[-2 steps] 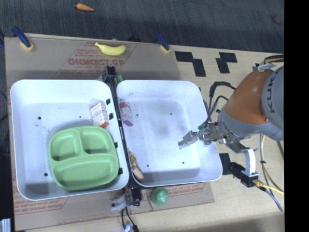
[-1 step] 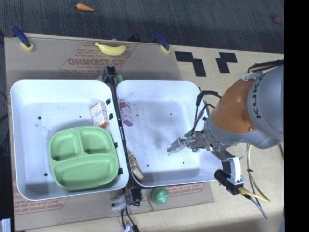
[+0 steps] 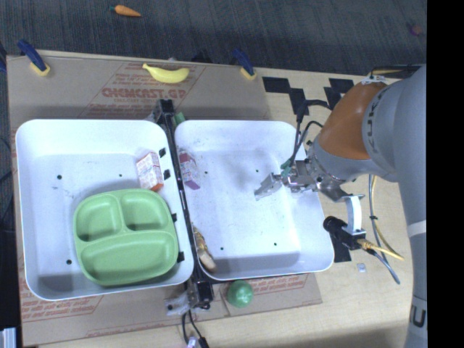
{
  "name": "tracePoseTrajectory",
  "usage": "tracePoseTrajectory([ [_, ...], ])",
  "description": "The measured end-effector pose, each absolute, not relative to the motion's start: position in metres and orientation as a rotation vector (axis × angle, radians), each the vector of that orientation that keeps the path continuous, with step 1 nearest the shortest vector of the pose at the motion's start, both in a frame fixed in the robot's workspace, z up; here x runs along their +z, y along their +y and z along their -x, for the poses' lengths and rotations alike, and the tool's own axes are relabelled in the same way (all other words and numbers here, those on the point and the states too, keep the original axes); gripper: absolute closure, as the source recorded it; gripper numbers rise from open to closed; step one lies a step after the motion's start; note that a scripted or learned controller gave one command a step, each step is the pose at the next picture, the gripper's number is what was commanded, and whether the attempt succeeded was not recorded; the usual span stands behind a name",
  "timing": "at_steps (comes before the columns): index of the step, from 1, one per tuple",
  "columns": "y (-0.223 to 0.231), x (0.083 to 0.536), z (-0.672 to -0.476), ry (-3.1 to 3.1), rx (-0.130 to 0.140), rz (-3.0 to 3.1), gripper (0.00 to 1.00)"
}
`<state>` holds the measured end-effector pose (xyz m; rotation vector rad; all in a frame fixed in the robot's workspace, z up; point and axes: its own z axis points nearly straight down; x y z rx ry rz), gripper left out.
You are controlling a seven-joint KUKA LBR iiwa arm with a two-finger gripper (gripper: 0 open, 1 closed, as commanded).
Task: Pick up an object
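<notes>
Claw (image 3: 264, 188) hovers over the right bin (image 3: 239, 256), finger state unclear; nearest packet (image 3: 187, 169) lies well leftward

The tray (image 3: 127, 236) lies in the left bin (image 3: 43, 143) — a carton (image 3: 148, 170) just behind it, the right bin (image 3: 239, 133) beside.

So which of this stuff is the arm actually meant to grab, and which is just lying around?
For the job: gripper; green divided tray; small carton; packet; tan object.

Lying about: banana; green ball; blue clamps; orange thing on the floor.
</notes>
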<state>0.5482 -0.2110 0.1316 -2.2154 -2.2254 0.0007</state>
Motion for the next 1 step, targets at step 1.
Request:
tracePoseTrajectory([
  [1,-0.2111,0.1071,-0.4759,-2.226,0.003,2.212,0.00],
])
